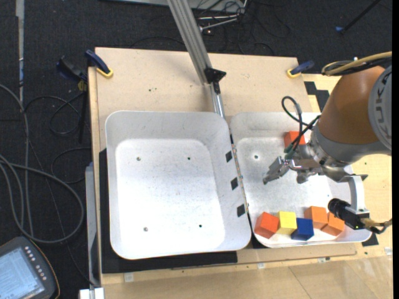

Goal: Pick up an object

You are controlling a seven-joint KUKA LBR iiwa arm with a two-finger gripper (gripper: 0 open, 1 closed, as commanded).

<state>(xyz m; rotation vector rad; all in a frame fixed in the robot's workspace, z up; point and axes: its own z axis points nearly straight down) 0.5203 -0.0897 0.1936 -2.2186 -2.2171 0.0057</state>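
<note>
My gripper (285, 178) hangs over the middle of the right bin (249, 129), its two fingers spread open with only the bin's white floor between them. An orange block (292, 139) lies just behind the gripper, partly hidden by the wrist and its cable. Along the bin's near edge sits a row of blocks: a red-orange one (268, 224), a yellow one (287, 220), a blue one (303, 228) and two orange ones (319, 214) (335, 225). The gripper is well apart from that row.
The left bin (165, 179) lies beside the right one, the two meeting at a raised rim (235, 167). A slanted metal pole (190, 33) comes down to the bench behind the bins. The arm's orange band (355, 104) covers the right bin's far right side.
</note>
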